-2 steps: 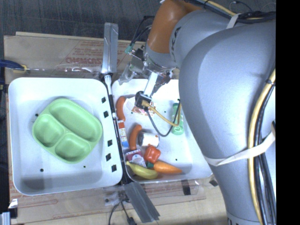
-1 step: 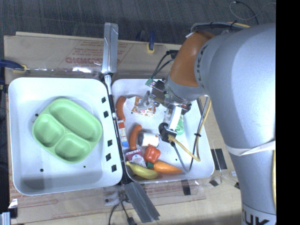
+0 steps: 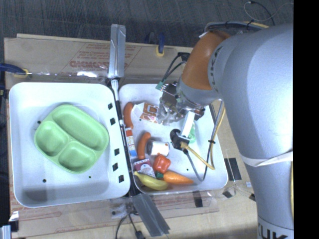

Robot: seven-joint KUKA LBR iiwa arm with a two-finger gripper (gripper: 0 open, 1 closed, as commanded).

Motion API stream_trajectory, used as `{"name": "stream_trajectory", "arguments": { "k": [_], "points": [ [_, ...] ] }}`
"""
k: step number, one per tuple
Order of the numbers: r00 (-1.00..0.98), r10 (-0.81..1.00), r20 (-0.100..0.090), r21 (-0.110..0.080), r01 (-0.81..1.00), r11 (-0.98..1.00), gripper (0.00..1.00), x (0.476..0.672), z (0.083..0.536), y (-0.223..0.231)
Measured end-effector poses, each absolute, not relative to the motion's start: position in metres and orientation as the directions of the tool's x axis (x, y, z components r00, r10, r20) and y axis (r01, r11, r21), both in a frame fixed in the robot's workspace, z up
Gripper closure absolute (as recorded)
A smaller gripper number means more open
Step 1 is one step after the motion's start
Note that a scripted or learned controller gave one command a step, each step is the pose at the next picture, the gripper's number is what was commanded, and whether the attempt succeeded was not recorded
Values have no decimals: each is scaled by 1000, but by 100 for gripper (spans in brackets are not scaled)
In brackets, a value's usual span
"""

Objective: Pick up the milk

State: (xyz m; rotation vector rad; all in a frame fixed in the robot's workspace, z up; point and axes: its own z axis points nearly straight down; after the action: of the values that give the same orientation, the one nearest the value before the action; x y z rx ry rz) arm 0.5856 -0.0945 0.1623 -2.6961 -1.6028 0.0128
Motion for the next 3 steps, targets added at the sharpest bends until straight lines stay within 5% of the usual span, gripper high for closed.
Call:
{"name": "stream_trajectory", "arguments": {
  "k": [1, 2, 3],
  "points": [
    [475, 880, -3, -4, 880, -475, 100, 616, 100, -111],
    [606, 796, 0, -3, 796, -606, 100, 657, 170, -158],
    [870, 493, -3, -6, 493, -870, 100, 653, 91, -172]
  ]
}}
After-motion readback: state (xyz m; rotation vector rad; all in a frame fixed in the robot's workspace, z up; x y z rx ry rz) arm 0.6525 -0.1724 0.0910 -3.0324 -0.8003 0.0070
